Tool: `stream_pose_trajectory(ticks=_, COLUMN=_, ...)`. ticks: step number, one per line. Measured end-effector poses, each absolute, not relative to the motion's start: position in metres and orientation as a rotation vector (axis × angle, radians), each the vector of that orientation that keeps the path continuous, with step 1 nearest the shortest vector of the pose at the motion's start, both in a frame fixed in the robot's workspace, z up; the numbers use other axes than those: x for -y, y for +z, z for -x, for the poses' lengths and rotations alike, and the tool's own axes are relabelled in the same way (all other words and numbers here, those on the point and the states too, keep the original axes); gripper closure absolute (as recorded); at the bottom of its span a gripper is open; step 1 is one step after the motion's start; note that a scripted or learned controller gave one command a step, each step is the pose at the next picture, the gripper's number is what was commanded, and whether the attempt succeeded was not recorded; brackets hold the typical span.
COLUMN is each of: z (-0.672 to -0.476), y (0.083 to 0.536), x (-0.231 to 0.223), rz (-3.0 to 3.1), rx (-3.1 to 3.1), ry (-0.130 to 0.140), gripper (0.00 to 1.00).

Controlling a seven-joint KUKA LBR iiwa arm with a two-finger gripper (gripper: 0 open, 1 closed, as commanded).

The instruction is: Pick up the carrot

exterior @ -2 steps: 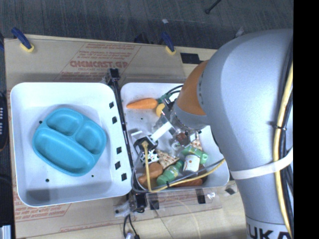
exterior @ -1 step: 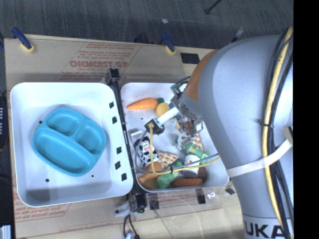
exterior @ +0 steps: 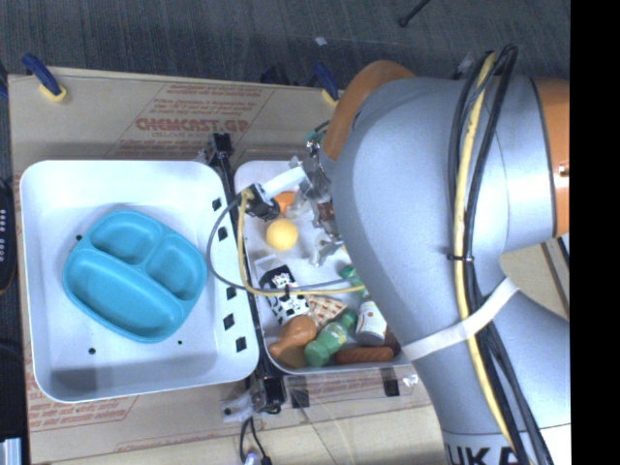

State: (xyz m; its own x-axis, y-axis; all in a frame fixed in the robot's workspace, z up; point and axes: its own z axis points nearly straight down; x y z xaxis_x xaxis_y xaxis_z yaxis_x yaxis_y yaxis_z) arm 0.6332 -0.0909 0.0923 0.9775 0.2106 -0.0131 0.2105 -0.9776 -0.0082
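In the right bin, a small orange piece that looks like the carrot lies near the far left corner, partly hidden by cables and the gripper's metal parts. Just to its right, low over the bin's upper half, is my gripper. The grey arm covers most of the bin's right side. A yellow ball-like fruit sits just below the orange piece.
The left bin holds a blue divided plate. At the right bin's near end lie a brown item, a green bottle, a sausage and a black-and-white piece. A yellow cable runs along the divider between the bins.
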Motion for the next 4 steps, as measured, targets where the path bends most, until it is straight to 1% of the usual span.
stream_pose_trajectory(ticks=1, z=-0.633, y=0.102, x=0.088, rz=3.107, rx=0.348, ry=0.027, gripper=1.00)
stream_pose_trajectory(ticks=2, z=-0.560, y=0.196, x=0.073, rz=3.117, rx=0.327, ry=0.002, gripper=1.00)
stream_pose_trajectory(ticks=3, z=-0.561, y=0.325, x=0.054, rz=3.074, rx=0.636, ry=0.002, gripper=1.00)
stream_pose_trajectory(ticks=4, z=-0.502, y=0.188, x=0.018, rz=2.920, rx=1.136, ry=0.024, gripper=1.00)
